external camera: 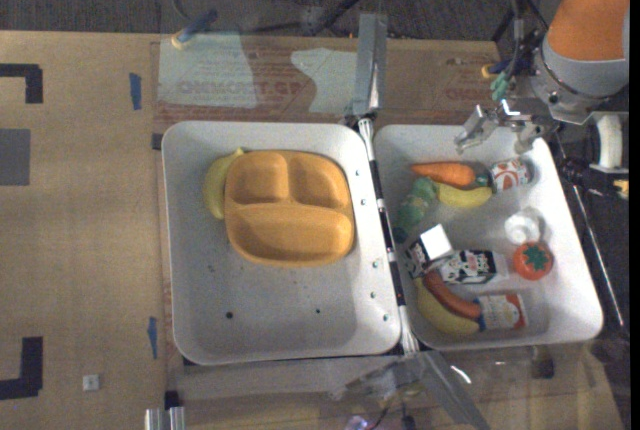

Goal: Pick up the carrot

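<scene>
While the grey arm with its orange band leans in from the right, half of it cut off by the frame edge, let's take stock from big to small. Biggest on the bench, the left bin, and in it an orange divided tray lying flat, three compartments showing. Tucked under the tray's left edge is something yellow, mostly hidden, so there's no naming it for sure. Over to the right bin, and it's crowded!

The gripper hangs over that bin's upper rim, its fingers spread apart with nothing between them, though the metal blurs against the white and the exact gap is hard to read. Just below it lies the carrot, orange, lengthwise across the upper part of the bin, its green top trailing down to the left. A yellow banana lies touching the carrot's lower side, and a small red-and-white can sits at the carrot's right end.

Lower down, a black-and-white carton, a tomato-like red fruit, a second banana with a red sausage-like piece lying on it, and another red-labelled can. One small white round thing is too washed out to identify.
</scene>
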